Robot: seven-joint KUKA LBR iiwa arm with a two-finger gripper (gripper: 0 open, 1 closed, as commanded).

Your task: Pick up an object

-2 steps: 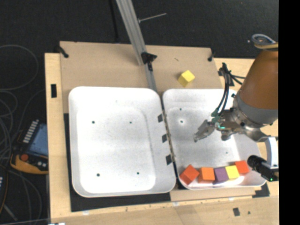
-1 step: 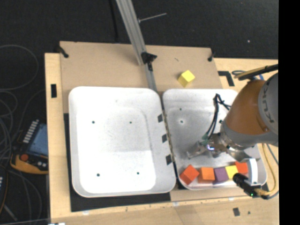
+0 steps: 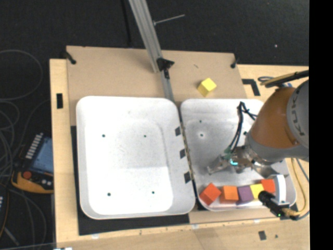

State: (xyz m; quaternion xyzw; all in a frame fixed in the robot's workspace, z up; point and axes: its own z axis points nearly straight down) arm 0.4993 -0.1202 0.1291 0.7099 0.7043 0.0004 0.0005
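Grey-orange arm (image 3: 278,126) bent over right bin (image 3: 208,119), tool (image 3: 221,164) low

Two bins are set side by side on the worktop (image 3: 130,72): the left bin (image 3: 130,155) at 9 o'clock, the right bin (image 3: 208,124) at 3 o'clock. A row of blocks (image 3: 237,192) is laid along the right bin's 6 o'clock wall. The arm (image 3: 278,129) is placed over that bin from 3 o'clock, its jaws just above the row. A cube (image 3: 207,86) is left on the worktop at 12 o'clock of the right bin, outside it. A rail (image 3: 148,30) is run from 12 o'clock down to the gap between the bins.
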